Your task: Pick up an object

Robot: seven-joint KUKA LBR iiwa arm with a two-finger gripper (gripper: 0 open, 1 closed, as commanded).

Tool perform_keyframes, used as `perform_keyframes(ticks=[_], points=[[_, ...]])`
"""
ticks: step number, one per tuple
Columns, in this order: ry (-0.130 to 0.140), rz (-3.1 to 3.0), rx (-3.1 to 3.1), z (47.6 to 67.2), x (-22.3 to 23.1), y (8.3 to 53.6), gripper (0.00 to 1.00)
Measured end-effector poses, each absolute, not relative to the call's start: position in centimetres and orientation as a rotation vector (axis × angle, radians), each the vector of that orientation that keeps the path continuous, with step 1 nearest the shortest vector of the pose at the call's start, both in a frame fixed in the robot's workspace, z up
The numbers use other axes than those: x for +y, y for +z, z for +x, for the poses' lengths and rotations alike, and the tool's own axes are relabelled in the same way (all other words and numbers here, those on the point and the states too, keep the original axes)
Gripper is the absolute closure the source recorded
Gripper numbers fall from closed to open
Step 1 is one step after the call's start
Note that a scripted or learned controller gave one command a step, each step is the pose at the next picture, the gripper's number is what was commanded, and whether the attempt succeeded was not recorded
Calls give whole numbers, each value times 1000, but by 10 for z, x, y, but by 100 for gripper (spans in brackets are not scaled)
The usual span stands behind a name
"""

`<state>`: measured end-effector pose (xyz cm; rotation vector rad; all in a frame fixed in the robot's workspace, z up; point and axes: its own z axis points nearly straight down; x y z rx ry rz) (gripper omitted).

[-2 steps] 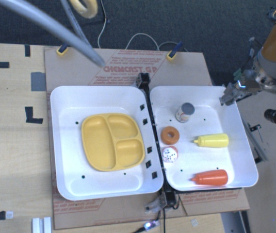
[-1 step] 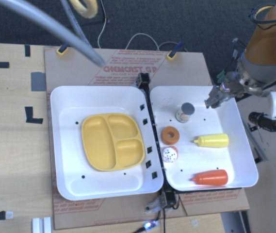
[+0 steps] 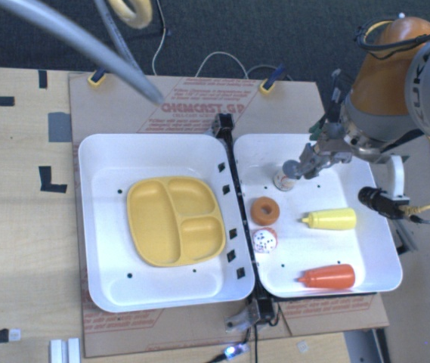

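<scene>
The right bin (image 3: 373, 278) holds a brown donut-shaped ring (image 3: 264, 211), a small white speckled ball (image 3: 264, 240), a yellow bottle (image 3: 329, 218) lying on its side and an orange-red bottle (image 3: 328, 277) near the front edge. My gripper (image 3: 288, 177) hangs low over the bin's upper middle, just above and to the right of the brown ring. A small round greyish shape sits at its tip; I cannot tell whether it is an object or part of the gripper. Nothing shows clearly between the fingers.
The left bin (image 3: 101, 203) holds a yellow divided tray (image 3: 175, 219). A black divider (image 3: 232, 195) runs between the bins. The grey and orange arm (image 3: 385, 89) reaches in from the upper right. A black fitting (image 3: 377, 199) sticks in over the right bin's right rim.
</scene>
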<state>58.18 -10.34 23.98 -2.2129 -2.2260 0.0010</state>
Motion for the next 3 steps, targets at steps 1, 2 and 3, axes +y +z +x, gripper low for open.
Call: perform_keyframes(ticks=[1, 2, 3], points=[[-1, -2211, -2228, 579, -49, 246, 100], [1, -2211, -2228, 570, 14, 243, 100], [4, -2212, -2226, 563, 70, 225, 100]])
